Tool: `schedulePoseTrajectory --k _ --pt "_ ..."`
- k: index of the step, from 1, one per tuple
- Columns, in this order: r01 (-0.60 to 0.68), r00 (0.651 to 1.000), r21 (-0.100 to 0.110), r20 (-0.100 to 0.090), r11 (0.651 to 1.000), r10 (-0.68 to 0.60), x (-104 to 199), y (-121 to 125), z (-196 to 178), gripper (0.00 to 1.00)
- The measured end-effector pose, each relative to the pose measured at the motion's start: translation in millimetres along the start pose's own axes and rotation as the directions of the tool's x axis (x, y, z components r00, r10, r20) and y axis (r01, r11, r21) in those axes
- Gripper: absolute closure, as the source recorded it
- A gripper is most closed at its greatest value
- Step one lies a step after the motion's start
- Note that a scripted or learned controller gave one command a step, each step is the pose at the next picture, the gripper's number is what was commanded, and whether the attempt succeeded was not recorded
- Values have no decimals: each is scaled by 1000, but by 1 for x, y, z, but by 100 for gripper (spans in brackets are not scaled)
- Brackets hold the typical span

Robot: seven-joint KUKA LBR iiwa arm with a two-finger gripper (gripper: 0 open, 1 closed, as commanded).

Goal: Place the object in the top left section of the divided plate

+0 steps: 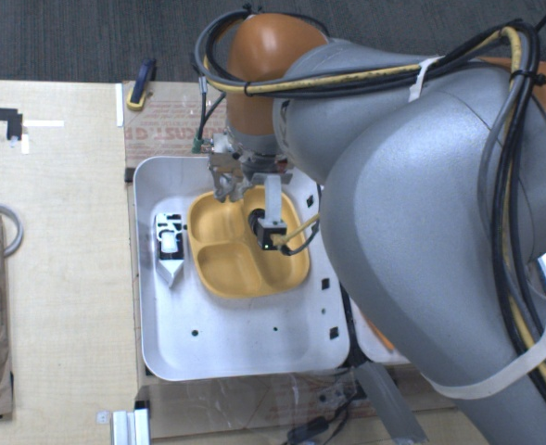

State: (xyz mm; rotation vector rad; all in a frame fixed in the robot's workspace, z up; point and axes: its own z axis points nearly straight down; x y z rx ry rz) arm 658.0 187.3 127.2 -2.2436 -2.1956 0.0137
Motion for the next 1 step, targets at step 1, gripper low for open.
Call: schedulePoseTrajectory --k 1 --pt "-105 994 -3 0 994 105 40 0 -72 100"
